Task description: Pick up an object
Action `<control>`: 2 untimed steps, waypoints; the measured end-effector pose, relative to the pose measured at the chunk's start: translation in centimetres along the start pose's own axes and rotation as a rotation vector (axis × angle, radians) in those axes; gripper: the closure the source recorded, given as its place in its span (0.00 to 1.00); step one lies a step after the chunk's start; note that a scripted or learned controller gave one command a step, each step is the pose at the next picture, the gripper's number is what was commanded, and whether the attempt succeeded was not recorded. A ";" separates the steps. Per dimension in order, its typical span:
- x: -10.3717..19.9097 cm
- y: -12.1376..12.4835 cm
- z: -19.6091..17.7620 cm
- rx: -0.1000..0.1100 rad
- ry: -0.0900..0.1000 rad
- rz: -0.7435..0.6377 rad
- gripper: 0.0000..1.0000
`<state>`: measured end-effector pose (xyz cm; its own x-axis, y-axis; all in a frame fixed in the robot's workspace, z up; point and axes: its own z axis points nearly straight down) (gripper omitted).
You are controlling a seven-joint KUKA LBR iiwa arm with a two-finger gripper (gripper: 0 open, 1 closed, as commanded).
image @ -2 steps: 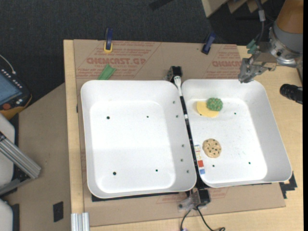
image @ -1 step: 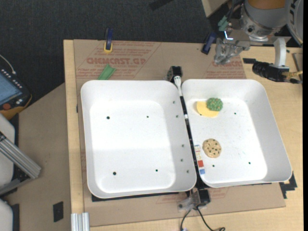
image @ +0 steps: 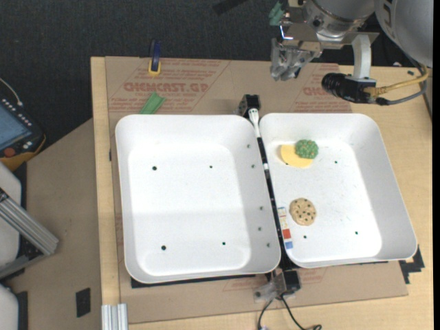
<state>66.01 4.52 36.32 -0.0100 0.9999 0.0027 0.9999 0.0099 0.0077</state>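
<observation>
In the right bin (image: 375, 184) lie a yellow flat piece (image: 293, 158) with a green broccoli-like lump (image: 306, 148) resting on its right end, and a round chocolate-chip cookie (image: 302, 212) nearer the front. My gripper (image: 285, 67) hangs high above the bench behind the right bin's far left corner, well clear of all three objects. Nothing shows between its fingertips, which look close together.
The left bin (image: 137, 184) sits beside the right one, joined by a black clip (image: 249, 106) at the back. A green scrap (image: 151, 103) and a blue-yellow clamp (image: 155, 59) lie on the cardboard behind the left bin.
</observation>
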 end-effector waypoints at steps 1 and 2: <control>7.7 0.6 2.4 0.009 -0.001 0.002 1.00; 16.9 0.0 2.7 0.004 0.000 0.000 1.00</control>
<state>65.90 21.39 33.69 -0.0097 0.9999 0.0030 0.9999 0.0096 0.0034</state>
